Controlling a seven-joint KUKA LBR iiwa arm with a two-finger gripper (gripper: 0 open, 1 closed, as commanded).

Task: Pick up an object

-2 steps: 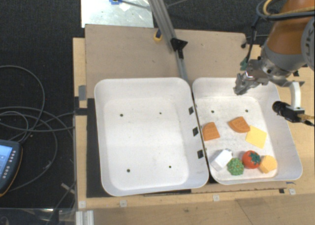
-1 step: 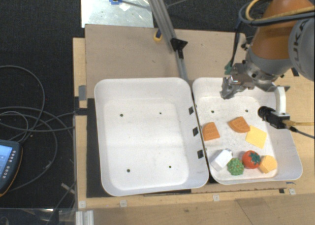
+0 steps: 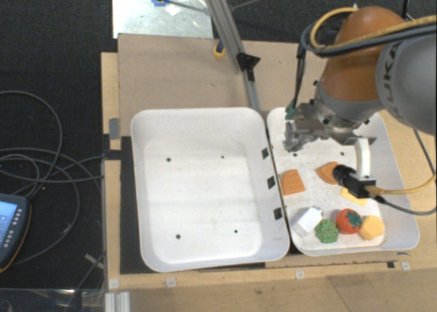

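Note:
My gripper (image 3: 294,141) hangs over the back left part of the right bin (image 3: 397,235), above and a little behind an orange square block (image 3: 293,181). Nothing shows between its fingers. Further right an orange wedge (image 3: 327,172) lies partly under a black fitting of the arm. Near the front of this bin sit a white block (image 3: 307,220), a green bumpy piece (image 3: 327,231), a red strawberry-like piece (image 3: 349,221), a yellow block (image 3: 372,227) and a thin yellow slice (image 3: 354,198).
The left bin (image 3: 147,126) lies beside the right one, with black clips (image 3: 271,182) along their shared edge. A grey pole (image 3: 229,27) slants in from the back. A yellow cable (image 3: 410,191) trails off the arm to the right.

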